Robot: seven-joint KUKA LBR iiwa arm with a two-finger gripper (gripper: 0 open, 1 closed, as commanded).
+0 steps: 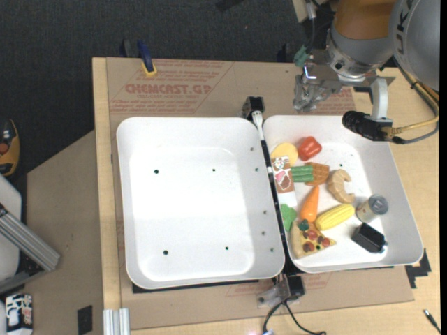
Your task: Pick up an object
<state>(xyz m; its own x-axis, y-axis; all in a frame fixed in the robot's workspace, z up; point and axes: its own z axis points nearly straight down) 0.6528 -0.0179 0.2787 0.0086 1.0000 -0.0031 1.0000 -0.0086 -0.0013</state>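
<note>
We are looking down on two shallow white bins; the right bin is holding a pile of small plastic toy foods: a red pepper, an orange carrot, a yellow corn cob, a tan croissant. Our gripper is hovering above the bin's far rim, carrying nothing; we cannot tell its grip. The toys are probably light, stiff and slick; the carrot's narrow middle seems easiest to pinch.
</note>
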